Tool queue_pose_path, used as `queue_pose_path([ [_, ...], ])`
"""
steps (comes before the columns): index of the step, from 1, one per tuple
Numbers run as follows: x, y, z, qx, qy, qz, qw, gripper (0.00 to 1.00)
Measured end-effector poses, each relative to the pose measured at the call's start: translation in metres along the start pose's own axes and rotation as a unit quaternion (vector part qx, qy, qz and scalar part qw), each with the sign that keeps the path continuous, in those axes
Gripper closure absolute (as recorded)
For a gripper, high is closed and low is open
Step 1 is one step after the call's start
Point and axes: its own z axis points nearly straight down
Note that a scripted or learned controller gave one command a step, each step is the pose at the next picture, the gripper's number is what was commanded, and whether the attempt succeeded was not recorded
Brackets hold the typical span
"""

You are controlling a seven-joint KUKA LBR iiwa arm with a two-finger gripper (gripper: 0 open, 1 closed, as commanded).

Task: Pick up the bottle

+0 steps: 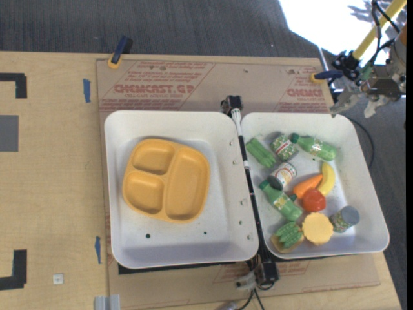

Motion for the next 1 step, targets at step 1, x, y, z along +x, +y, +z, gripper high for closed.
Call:
queue_pose_path([
  [1, -0.0131, -0.0774, 0.0967, 0.001, 0.000, 0.118, 0.9931, 0.00],
])
